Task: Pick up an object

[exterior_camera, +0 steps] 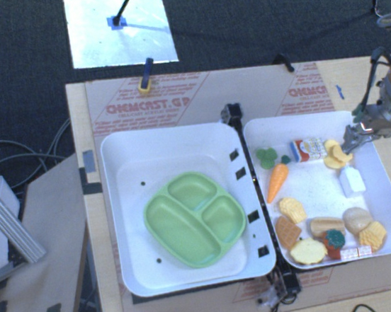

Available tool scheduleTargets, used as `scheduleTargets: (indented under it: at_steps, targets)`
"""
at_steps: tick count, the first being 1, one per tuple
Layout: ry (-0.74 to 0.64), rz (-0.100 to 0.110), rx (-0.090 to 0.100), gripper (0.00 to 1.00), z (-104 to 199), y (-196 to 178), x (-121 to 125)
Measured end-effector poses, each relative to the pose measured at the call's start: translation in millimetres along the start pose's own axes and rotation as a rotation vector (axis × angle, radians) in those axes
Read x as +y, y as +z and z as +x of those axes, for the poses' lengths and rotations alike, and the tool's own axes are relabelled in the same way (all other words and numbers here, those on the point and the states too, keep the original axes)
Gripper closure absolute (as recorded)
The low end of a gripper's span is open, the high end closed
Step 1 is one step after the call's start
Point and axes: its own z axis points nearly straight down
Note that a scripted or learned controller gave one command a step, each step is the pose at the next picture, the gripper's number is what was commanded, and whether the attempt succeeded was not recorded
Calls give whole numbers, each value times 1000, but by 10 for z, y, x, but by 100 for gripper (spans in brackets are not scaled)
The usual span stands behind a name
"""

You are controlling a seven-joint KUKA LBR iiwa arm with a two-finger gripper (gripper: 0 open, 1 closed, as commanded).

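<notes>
Evenly and fairly brightly lit from above, with soft, short shadows. Strong glare on the pale sheet (120,27) at the top, blown out to near white with a bluish cast. Both white bins (179,141) close to overexposed, inner walls losing detail. Dark floor (12,62) noisy and grainy. Overall soft, low resolution; slight colour fringing. Blurred gripper (354,136) and arm at the right edge, outlines smeared.
</notes>
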Motion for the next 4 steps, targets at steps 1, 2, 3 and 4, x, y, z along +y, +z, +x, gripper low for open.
scheduleTargets:
  at_steps: [1, 2, 3, 4]
  targets:
    - [-5, 4, 3, 100, 533, 99, -41]
    - [-6, 1, 3, 100, 988, -95, -6]
    - [-2, 4, 1, 100, 1029, 80, -24]
    - [3, 3, 1, 100, 957, 0, -99]
